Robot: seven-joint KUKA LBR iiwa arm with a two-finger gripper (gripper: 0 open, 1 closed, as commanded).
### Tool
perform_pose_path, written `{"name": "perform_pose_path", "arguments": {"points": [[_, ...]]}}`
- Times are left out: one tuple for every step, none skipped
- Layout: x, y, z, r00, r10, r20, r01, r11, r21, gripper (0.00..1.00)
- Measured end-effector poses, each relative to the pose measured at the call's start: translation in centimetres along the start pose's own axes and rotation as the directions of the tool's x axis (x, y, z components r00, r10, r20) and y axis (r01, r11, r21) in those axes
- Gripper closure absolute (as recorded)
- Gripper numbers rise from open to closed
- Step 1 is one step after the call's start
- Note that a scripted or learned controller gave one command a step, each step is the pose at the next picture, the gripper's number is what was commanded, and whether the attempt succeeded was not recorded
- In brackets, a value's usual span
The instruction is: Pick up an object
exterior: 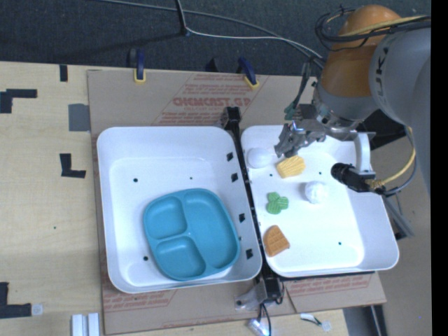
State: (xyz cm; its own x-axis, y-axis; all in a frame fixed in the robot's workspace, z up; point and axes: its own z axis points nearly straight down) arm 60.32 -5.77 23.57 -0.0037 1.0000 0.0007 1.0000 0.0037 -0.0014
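I count two white bins on my bench: the left bin carries one blue divided plate with three compartments, lying toward its near side, and the right bin carries five small things. Those are one yellow corn-like piece, one white round piece just left of it against the bin's far-left corner, one white lumpy piece to the right, one green piece near the middle, and one orange-brown piece by the near-left wall. The gripper sits low over the far side of the right bin, its tips right above the corn-like piece; I cannot tell from here whether the jaws are spread or closed, and I see nothing clearly between them. The cardboard sheet under the bins has red printing, partly reading "CHEMCAST", the rest too faint for me. Two blue-and-yellow clamps pin its far edge. The near-right half of the right bin's floor is bare, giving open room, while the corn-like piece and the white round piece lie close to the far wall and the divider between bins.
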Motion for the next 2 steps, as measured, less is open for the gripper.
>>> {"name": "perform_pose_path", "arguments": {"points": [[5.3, -1.6, 1.3, 1.000, -0.001, 0.000, 0.001, 1.000, 0.000, 1.00], [10.6, -2.9, 0.2, 1.000, -0.001, -0.001, 0.001, 1.000, -0.001, 1.00]]}}
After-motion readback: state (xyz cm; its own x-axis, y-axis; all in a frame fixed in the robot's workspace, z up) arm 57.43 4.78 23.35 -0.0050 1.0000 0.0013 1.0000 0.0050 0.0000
